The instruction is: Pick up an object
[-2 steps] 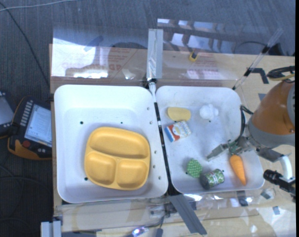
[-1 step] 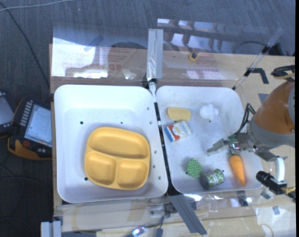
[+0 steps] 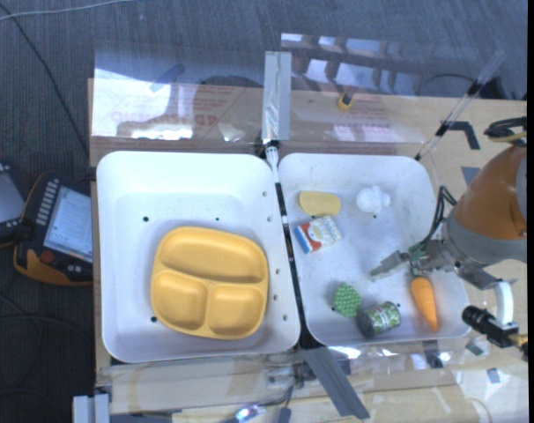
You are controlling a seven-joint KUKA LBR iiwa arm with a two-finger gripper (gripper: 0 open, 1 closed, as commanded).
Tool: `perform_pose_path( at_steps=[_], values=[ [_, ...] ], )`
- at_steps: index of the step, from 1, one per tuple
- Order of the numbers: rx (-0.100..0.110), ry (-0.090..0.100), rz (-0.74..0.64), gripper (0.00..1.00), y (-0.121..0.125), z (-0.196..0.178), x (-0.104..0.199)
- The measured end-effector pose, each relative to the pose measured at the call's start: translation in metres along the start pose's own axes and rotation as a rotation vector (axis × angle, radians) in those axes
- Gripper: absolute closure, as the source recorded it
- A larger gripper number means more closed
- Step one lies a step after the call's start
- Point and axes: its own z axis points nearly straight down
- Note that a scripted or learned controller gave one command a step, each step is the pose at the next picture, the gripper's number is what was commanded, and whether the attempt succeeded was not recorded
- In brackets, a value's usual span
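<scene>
**Inspection: end effector low in right bin, beside carrot, nothing gripped**

The end effector (image 3: 406, 263) sits low in the right bin (image 3: 399, 170), its fingers apart, one splayed out toward the bin's middle. Nothing lies between them. The carrot (image 3: 424, 300) lies just beside the fingertips, nearer the front wall, and is judged the likeliest target.

Recommended practice for this step: centre the open fingers across the carrot's thick end, close across its width and not along its length, and descend squarely; a tapered, smooth body is likely to squirt out of an off-centre pinch. The small can (image 3: 379, 318) and green scrubby item (image 3: 345, 299) lie near the carrot's left; approach should avoid nudging them.

Also in that bin: a yellow piece (image 3: 320, 204), a white tuft (image 3: 372, 200) and a red-and-white packet (image 3: 315, 233), well apart from the work.

Surface: the bench carries both bins side by side; the left bin (image 3: 126, 183) holds a yellow divided tray (image 3: 210, 280). Clear panels stand behind. A handheld pendant (image 3: 60, 227) rests on dark carpet alongside.
</scene>
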Motion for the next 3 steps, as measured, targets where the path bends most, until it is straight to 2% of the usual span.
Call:
perform_pose_path(
  at_steps=[1, 2, 3],
  values=[
    [0.017, 0.000, -0.078, 0.00, -0.007, -0.011, -0.003],
    [0.010, 0.002, -0.065, 0.00, -0.005, -0.001, -0.002],
    [0.005, 0.003, 0.023, 0.00, -0.003, -0.001, -0.001]
  ],
)
